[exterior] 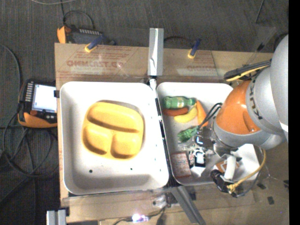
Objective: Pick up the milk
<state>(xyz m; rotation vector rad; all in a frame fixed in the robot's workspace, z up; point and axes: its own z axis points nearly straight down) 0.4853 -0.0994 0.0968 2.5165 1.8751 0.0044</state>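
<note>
Progress on the task looks small, as I judge it: nothing is lifted out of the right bin (164,125), and I see no object raised above it. The arm (243,116) reaches in from the right and hangs low over the near part of this bin, with the hand (199,156) down among the objects there. Whether the hand is spread or pressed together I cannot tell, because the wrist covers it and the area is dark and crowded. The milk I cannot name with certainty; a small white and dark object (200,159) lies just at the hand, and it could be the carton, but this is only a guess. Beside it, to the left, lies a brownish packet (180,163). Farther away in the same bin are a green bottle (179,101), a banana (185,116) and a green item (186,134) that is too small to name. The left bin (70,172) holds a yellow divided tray (113,129). What is left, probably, is the whole grasp and lift. The far right corner of the right bin is hidden behind the arm.
</note>
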